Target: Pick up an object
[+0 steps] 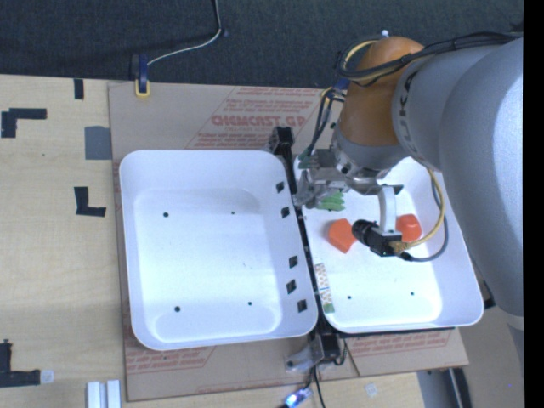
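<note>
Claw [325, 191], opening not discernible, hangs over the far left corner of the right bin [382, 306], directly above a small green object [334, 201], an orange block [342, 235] lying nearer that bin's middle; advise descending centred on the green object, clear of the bin wall.

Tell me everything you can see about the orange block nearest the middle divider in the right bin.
The orange block is small, chunky, plain orange, matte like plastic or foam. It lies on the white floor of the right bin, toward the left side near the divider. The gripper and a green object sit just above it in view, apart from it. A second orange piece lies to its right, not touching.
</note>
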Tool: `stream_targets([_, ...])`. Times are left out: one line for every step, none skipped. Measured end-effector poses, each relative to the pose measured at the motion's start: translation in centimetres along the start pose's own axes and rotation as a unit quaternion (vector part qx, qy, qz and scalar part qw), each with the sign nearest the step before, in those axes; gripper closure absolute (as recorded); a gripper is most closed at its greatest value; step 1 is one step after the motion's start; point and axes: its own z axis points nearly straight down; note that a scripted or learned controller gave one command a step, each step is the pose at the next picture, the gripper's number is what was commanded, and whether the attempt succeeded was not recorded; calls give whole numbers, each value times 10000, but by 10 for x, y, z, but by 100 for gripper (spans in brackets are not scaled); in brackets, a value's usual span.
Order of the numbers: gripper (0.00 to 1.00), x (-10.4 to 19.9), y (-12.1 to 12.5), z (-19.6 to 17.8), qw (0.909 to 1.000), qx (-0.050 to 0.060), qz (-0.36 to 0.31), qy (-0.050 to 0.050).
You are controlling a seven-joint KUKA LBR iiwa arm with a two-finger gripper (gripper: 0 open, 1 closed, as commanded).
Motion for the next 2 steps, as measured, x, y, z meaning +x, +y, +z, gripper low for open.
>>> stream_targets([100,-7,-64,-49,10000,46,68,-20])
stream_targets([100,-1,-24,-60,10000,40,56,-24])
